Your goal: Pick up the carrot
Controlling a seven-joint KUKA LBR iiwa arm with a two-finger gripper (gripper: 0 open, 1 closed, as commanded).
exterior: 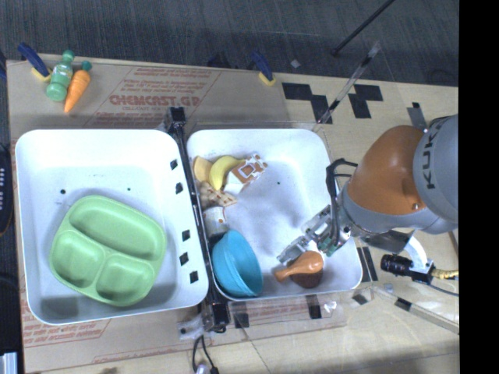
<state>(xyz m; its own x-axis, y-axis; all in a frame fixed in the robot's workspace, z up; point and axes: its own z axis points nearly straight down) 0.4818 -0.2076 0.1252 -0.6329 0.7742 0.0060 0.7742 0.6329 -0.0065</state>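
In the right bin, fingers seemingly spread above the carrot.

Dark ribbed floor beyond, tan bench top with printed lettering, black markers, perhaps tape

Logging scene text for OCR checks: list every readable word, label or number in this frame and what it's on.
"CHEMCAST GP": red print on the brown board behind the bins, readable but soft.
Smaller red lines above and below it: too blurred to read.
Red print on the board's lower left corner: too blurred to read.
"KU": dark letters on the arm's grey housing, cut off at the frame edge.
Small packet in the right bin: printing too small to read.
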